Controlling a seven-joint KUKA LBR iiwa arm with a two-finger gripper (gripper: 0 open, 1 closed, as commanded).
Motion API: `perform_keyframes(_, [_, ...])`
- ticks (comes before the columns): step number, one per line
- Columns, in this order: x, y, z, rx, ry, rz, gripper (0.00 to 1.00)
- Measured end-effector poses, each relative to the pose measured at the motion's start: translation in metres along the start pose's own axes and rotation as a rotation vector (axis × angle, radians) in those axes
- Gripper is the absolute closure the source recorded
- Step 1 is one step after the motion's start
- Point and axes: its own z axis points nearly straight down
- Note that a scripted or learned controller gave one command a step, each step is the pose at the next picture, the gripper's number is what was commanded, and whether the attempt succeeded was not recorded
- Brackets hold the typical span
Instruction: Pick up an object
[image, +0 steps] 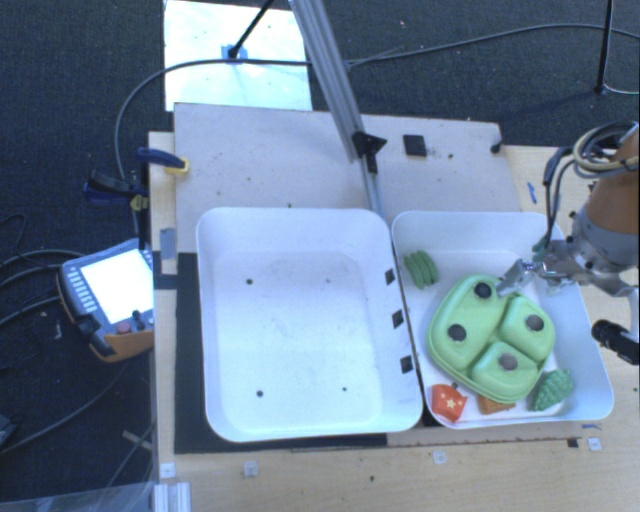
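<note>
In the right bin (590, 330) a big green lidded tray (490, 335) half covers a red piece (448, 401) and an orange bit (493, 405); green spiky toy (550, 388) and ribbed roll (421, 268) nearby. Tool (522, 274) at the tray's top edge, grip state unclear. Left bin (300, 320) adjoins on the table (300, 150).

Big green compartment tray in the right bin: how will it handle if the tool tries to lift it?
The green tray looks like rigid moulded plastic, so probably stiff and light for its size. It is far wider than the tool, so likely only an edge pinch works, and it may tilt. It overlaps the red piece and spiky green toy, which may shift.
</note>
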Motion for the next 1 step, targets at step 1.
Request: perform_keyframes(1, [-0.0039, 0.0045, 0.0185, -0.021, -0.007, -0.004, 0.00])
